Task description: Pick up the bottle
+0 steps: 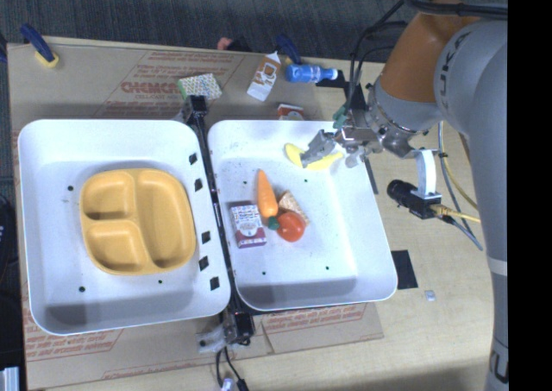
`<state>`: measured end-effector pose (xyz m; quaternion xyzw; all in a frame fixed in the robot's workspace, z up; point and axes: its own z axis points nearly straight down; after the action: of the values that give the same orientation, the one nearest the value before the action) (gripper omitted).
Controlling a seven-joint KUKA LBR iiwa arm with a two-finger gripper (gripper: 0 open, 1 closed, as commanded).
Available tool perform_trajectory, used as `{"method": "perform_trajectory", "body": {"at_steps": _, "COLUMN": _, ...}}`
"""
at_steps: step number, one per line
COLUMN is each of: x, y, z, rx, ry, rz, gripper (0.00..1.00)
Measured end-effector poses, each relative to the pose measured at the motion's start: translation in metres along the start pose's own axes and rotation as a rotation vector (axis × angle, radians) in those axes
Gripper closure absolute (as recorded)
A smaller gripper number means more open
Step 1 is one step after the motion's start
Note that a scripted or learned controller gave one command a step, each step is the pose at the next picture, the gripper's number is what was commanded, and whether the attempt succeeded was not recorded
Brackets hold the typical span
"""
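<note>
A yellow divided tray [138,218] sits in the left bin [34,208]; in the right bin [362,234] lie a small red packet [247,224], a carrot [266,194] and a tomato [291,226], with a yellow banana-like piece [309,157] near the far rim. The robot's hand [332,144] hovers low over that yellow piece, its opening impossible to judge from here. The blue bottle [308,74] lies on its side outside the bins, on the desk [431,320] just behind the right one, beside a small carton [263,78]. A clean pick likely means lifting clear of the rim, moving back, and closing across the bottle's narrow body
</note>
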<state>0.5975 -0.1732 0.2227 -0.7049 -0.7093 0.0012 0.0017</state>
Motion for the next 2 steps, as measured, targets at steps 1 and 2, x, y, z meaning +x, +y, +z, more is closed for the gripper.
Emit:
{"method": "perform_trajectory", "body": {"at_steps": 1, "x": 0.001, "y": 0.0, "z": -0.01, "rx": 0.002, "ry": 0.001, "rz": -0.005, "gripper": 1.0}}
{"method": "perform_trajectory", "body": {"at_steps": 2, "x": -0.035, "y": -0.098, "z": -0.039, "rx": -0.001, "ry": -0.001, "rz": -0.129, "gripper": 1.0}}
